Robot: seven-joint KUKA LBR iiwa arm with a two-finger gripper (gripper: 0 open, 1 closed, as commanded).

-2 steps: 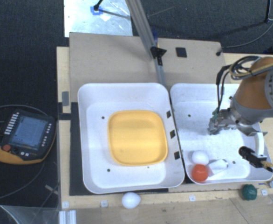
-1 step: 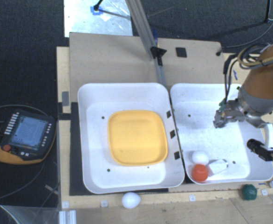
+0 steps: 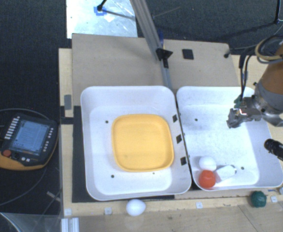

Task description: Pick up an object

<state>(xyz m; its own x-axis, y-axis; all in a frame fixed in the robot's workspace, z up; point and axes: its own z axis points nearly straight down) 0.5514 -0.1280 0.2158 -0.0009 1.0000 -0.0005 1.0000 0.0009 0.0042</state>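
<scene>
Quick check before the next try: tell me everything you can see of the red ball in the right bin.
The red ball is small, round, orange-red and matte, with no markings I can make out. It sits in the front-left corner of the right bin, close against the bin's wall. A white ball lies just behind it, touching or nearly so, and a white object rests against its right side. The gripper hangs well away, over the bin's back right part, not touching it.

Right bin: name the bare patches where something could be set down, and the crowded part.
The right bin has bare floor across its far half and middle, between the centre divider and the end effector. The near edge is crowded: a white ball, a red ball and a white object cluster there. Only the near right corner stays bare.
</scene>
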